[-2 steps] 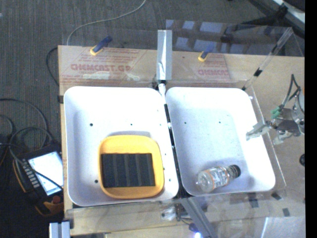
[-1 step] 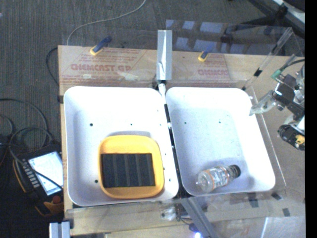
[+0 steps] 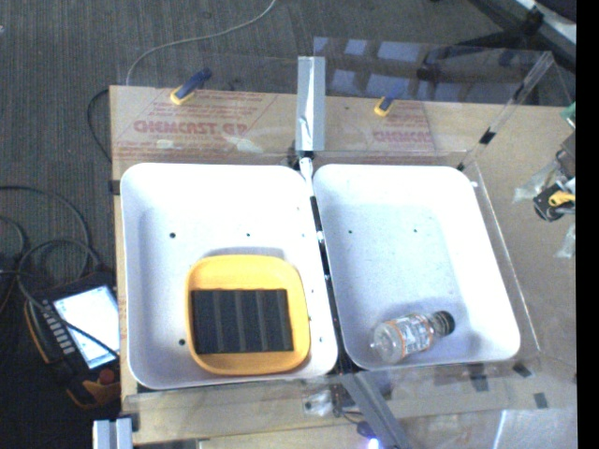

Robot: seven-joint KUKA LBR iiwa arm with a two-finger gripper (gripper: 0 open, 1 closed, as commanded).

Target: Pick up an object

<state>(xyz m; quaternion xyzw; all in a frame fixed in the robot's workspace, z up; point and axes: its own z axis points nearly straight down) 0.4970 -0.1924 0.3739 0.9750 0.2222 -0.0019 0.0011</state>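
Observation:
A yellow rounded-square tray [image 3: 249,327] with a black ribbed insert lies flat in the front half of the left bin [image 3: 150,204]. A clear plastic bottle [image 3: 408,336] with a dark cap lies on its side near the front wall of the right bin [image 3: 468,241], its cap pointing right.
The two white bins touch along a central divider [image 3: 316,241]. A clear plastic sheet and a metal post [image 3: 310,101] stand behind them on the wooden bench. A tablet and cables [image 3: 80,325] lie on the floor to the left.

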